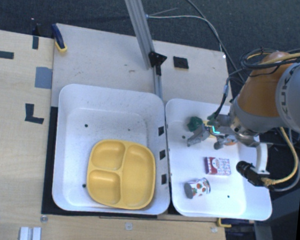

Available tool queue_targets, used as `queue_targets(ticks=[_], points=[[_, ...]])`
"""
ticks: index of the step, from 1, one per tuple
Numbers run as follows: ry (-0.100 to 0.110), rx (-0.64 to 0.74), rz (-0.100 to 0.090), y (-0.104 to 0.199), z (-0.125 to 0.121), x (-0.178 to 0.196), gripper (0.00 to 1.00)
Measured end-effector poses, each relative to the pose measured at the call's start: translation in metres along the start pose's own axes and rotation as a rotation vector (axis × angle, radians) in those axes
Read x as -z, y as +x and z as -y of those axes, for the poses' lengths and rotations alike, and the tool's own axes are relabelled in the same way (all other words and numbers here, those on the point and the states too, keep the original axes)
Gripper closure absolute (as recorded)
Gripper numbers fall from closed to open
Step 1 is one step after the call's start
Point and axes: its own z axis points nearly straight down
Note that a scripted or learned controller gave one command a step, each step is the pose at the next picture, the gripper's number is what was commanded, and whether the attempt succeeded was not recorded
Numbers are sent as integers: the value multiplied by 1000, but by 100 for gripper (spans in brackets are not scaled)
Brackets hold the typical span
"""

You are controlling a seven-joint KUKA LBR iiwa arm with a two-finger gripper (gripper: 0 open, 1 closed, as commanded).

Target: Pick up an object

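My gripper (pixel 207 141) hangs over the upper part of the right bin (pixel 253 209), its two grey fingers spread apart and open with nothing between them. A small green object (pixel 195 122) lies just above the left finger (pixel 195 139), close to it or touching. A red and white packet (pixel 217 166) lies flat below the gripper. Nearer the front of the bin, a small grey, white and red object (pixel 197 188) lies on its side.
The left bin (pixel 82 103) holds a yellow divided plate (pixel 122 174) towards its front. A slanted metal post (pixel 142 24) stands behind the bins. Black cables (pixel 251 174) hang along the right bin's right edge.
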Motion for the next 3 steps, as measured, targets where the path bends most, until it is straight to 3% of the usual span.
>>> queue_targets(ticks=[1,2,3], points=[[-2,0,0,0,-1,1,0],[4,-1,1,4,-3,-63,0],[-8,-1,3,4,-5,-100,0]])
